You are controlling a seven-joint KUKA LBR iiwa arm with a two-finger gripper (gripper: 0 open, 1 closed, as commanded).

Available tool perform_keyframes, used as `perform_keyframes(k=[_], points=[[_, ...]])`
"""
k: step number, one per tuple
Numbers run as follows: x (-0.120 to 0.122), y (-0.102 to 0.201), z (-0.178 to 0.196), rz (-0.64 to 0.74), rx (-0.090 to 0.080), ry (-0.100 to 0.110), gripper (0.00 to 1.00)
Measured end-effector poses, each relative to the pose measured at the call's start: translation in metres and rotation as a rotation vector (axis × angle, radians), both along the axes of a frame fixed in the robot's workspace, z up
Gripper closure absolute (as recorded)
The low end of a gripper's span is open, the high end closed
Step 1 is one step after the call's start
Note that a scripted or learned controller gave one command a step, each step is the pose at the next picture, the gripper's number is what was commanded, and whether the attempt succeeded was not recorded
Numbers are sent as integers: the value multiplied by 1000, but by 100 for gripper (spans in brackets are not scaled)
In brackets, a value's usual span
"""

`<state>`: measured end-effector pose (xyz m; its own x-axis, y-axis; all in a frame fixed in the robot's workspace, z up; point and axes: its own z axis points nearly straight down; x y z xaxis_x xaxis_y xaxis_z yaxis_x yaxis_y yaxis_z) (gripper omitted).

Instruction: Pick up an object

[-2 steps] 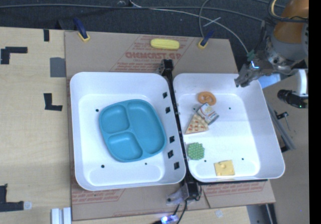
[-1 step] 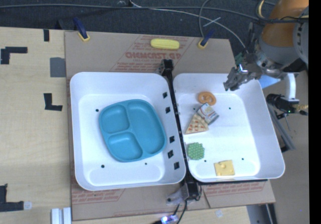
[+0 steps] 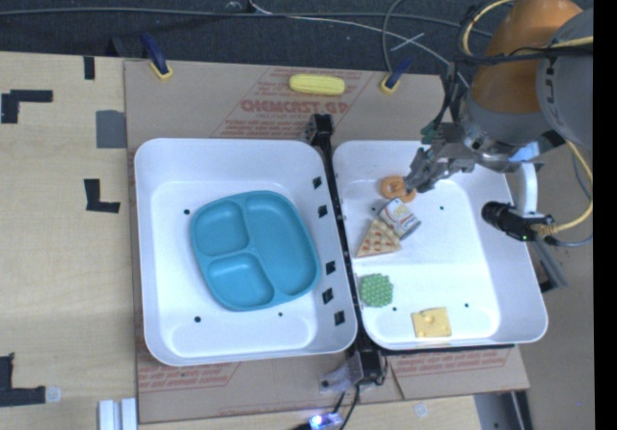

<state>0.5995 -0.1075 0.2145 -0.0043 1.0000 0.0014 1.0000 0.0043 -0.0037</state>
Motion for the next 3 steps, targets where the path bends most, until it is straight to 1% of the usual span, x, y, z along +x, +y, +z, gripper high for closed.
perform_keyframes(k=[1, 2, 3], points=[[-18, 47, 10, 1, 0, -1, 100], [-49, 90, 18, 0, 0, 0, 100], [-65, 147, 15, 2, 0, 0, 100]])
